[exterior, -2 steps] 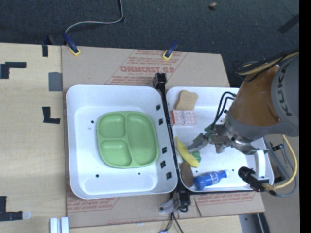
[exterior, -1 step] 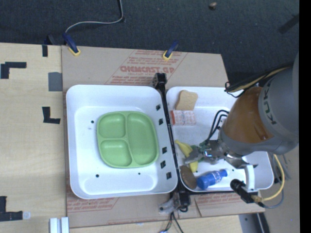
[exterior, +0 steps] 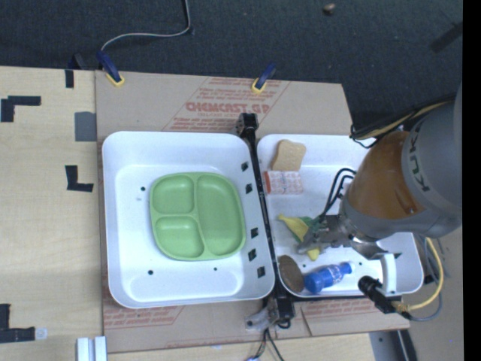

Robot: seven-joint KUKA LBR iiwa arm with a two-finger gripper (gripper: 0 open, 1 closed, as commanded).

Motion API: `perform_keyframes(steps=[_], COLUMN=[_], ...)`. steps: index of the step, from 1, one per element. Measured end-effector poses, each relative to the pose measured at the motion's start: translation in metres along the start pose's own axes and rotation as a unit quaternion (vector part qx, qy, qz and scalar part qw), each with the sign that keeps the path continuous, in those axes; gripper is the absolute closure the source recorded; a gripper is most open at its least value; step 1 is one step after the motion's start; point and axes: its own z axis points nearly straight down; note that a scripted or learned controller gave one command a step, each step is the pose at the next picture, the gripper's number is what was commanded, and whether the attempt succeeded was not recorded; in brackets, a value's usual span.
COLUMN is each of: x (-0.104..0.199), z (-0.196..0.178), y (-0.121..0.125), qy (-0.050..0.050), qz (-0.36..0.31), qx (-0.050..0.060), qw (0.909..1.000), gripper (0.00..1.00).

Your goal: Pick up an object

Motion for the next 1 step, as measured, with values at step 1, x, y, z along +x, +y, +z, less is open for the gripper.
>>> perform_keyframes(steps=[1], x=[0.0449], z=[-0.0941], y=[0.0927], qy=[-0.001], qz=[-0.001], qx=[-0.003], qw=[1.0], gripper=[1.0])
